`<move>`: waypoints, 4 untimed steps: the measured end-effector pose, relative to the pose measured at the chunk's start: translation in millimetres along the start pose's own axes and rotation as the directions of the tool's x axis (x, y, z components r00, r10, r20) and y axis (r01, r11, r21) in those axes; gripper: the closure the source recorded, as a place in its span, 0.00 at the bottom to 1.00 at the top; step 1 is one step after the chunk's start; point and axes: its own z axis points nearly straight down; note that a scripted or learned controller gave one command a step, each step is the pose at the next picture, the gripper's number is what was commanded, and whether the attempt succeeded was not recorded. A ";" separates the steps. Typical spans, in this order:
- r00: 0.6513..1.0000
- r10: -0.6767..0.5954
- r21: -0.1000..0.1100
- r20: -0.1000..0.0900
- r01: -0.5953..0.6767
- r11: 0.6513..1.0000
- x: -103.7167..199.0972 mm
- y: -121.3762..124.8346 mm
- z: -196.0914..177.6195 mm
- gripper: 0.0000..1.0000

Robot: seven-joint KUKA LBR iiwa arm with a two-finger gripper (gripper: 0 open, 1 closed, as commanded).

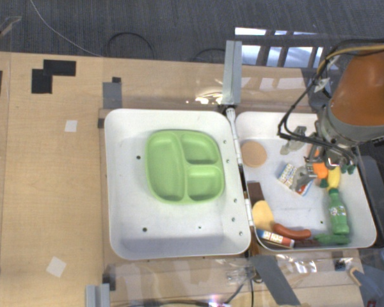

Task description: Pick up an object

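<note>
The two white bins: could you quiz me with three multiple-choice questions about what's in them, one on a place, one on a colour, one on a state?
1. Where is the divided plate?
A. left bin
B. right bin
C. on the bench

2. What colour is the bottle?
A. red
B. blue
C. green

3. How does the bottle rest?
A. upright
B. lying on its side
C. between the gripper's fingers

Answers: 1 A, it sits mid left bin. 2 C, green body, white label. 3 B, it lies lengthwise along the right wall.
</note>
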 end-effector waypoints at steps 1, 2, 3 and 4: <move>0.991 -0.136 -0.002 -0.006 0.136 0.991 5.8 -30.7 94.2 0.00; 0.983 -0.181 0.003 0.005 0.181 0.983 -57.5 -75.3 106.3 0.00; 0.983 -0.185 0.006 0.018 0.185 0.983 -61.9 -73.7 91.1 1.00; 0.983 -0.185 0.006 0.017 0.185 0.983 -61.7 -73.5 91.5 0.00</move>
